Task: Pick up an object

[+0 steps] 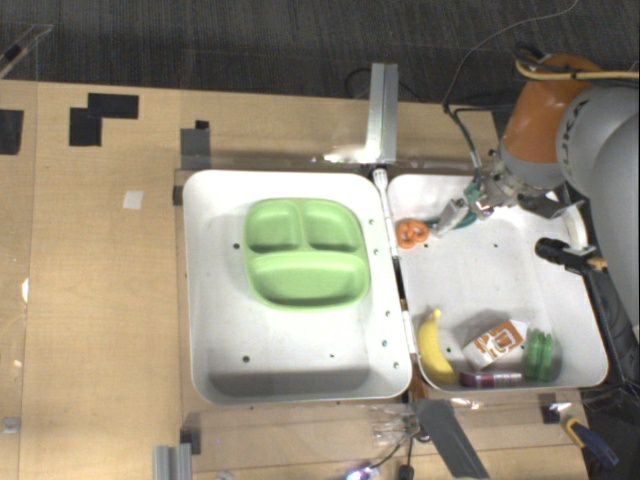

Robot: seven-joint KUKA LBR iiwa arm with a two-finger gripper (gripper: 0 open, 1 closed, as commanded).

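My gripper (444, 222) reaches down and left from the grey arm into the far left part of the right bin (500, 278). Its tip is right next to a small orange object (410, 233) by the bin's left wall; I cannot tell whether they touch. At the bin's near side lie a yellow banana (430, 346), a small white and orange box (497, 341), a green round item (541, 355) and a pink marker-like stick (492, 377).
A green divided plate (305, 251) lies in the left bin (215, 298). A metal post (383, 113) stands behind the wall between the bins. A black part (565, 253) sticks out over the right bin's right edge.
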